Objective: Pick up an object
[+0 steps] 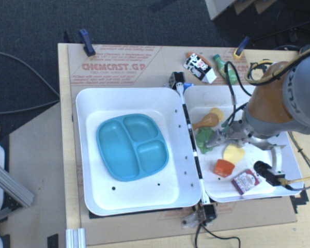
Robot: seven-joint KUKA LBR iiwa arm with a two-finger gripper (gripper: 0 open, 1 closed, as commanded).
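Green object [204, 137]: right bin [279, 190], left half, just beside the divider, touching the jaws' tip.
Gripper [215, 140] reaches in from the right, yellow block [234, 153] just below; jaws' spread cannot be told; object lies immediately left of them.
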